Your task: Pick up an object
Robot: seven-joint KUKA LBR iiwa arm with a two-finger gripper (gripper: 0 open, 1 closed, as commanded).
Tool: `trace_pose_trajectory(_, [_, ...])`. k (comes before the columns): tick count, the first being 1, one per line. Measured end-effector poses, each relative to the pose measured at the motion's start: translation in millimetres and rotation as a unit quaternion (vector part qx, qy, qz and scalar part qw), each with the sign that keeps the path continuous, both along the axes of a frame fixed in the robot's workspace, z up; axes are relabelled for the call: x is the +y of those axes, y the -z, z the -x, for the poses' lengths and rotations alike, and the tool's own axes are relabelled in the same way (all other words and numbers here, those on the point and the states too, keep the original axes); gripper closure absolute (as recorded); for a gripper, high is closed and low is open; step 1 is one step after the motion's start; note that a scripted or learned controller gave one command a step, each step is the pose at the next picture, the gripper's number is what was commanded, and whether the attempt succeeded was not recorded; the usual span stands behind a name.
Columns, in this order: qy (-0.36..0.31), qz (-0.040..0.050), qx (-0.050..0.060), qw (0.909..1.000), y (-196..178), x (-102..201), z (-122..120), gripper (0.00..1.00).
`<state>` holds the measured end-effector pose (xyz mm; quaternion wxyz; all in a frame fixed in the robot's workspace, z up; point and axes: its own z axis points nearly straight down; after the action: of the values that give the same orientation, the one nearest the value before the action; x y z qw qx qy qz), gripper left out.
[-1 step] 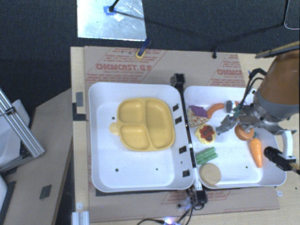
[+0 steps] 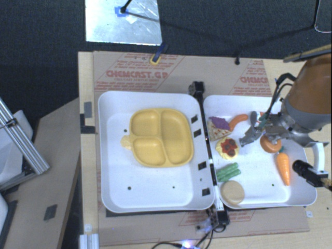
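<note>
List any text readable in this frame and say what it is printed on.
"CHEMCAST GP": red print on the brown protective sheet under the bins, upper left.
The same red print repeats at upper right and along the front edge, too blurred to read.
Toy foods and yellow plate: no text.

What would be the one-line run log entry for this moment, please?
arm: over right bin | gripper: above pizza toy | grasp: none seen | yellow plate: left bin

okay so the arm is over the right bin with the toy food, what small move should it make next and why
Probably lower a little and close on a toy. The gripper hovers in the right white bin, beside the red and yellow pizza-like toy, with the round orange toy just to its right. Nothing visibly sits between its fingers.
</note>
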<state>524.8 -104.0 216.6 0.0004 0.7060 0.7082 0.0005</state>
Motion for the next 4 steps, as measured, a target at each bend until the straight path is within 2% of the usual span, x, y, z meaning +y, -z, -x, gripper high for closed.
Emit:
trace_pose_trajectory(1, [0.001,-0.0006,0.003,1.0,50.4,2.3,10.1,0.0])
trace_pose_trajectory(3, [0.001,-0.001,-0.002,1.0,126.7,-4.3,4.5,0.0])
trace_pose_trajectory(4, [0.003,0.0062,-0.01,0.9999,114.6,-9.5,1.7,1.0])
